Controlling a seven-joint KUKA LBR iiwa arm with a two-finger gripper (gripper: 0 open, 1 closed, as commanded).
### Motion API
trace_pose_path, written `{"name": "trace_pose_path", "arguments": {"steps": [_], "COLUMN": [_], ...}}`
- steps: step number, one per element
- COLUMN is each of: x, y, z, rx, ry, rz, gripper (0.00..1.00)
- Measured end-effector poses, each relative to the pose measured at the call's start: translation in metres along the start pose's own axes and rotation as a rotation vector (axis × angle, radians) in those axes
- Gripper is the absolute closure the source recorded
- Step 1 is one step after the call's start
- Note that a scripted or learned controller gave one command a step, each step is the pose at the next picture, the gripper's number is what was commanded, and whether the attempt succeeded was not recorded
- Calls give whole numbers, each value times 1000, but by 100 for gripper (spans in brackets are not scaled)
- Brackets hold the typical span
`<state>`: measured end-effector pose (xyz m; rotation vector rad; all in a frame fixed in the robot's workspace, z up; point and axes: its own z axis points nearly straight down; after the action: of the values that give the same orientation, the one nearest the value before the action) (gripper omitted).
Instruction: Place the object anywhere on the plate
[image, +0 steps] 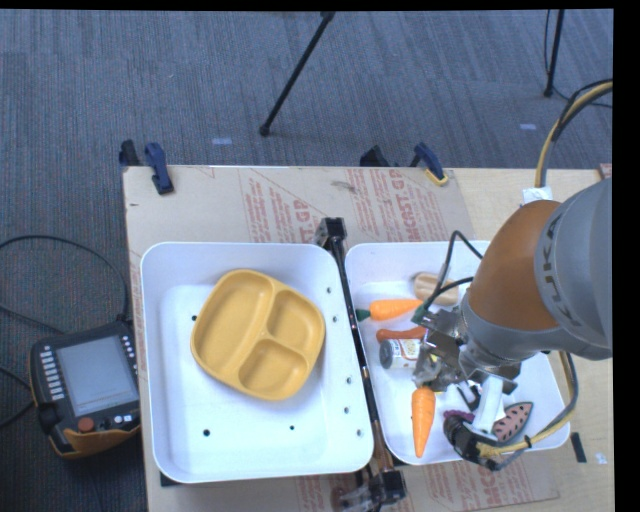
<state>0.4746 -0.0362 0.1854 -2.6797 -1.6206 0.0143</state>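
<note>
A: What is seen on the bench (250, 200)?

B: 2 shallow white bins are set side by side. In the left bin (170, 420) a yellow plate (258, 332) with 3 compartments is laid, slightly turned. No object is seen on it.

A: And the right bin (400, 262)?

B: Several toy foods are scattered there. A carrot (423, 418) is laid near the front, point toward the bin's front edge. A second carrot (392, 310) is laid crosswise further back, with a pale bread-like piece (432, 286) just behind it. A small jar with a label (401, 352) is laid on its side between the 2 carrots, just beside a thin orange-red piece (400, 333). A dark oval item (512, 420) is seen at the front right corner.

A: Where is the arm?

B: The grey arm with the orange band (515, 275) is reached in from the right, over the right bin. The tool (436, 372) is held low between the jar and the thick end of the front carrot.

A: What is gripped?

B: It cannot be told. The fingers are masked by the wrist and cabling, so neither their opening nor any hold is made out. The carrot beside the tool is seen lying in the right bin, well apart from the plate.
</note>
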Motion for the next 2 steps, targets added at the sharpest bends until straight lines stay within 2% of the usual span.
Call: {"name": "trace_pose_path", "arguments": {"steps": [1,2], "x": [62,62], "y": [-32,-33], "z": [-25,-24], "rx": [-4,-3], "ry": [-1,-1], "rz": [-187,-187], "gripper": [100,0]}}
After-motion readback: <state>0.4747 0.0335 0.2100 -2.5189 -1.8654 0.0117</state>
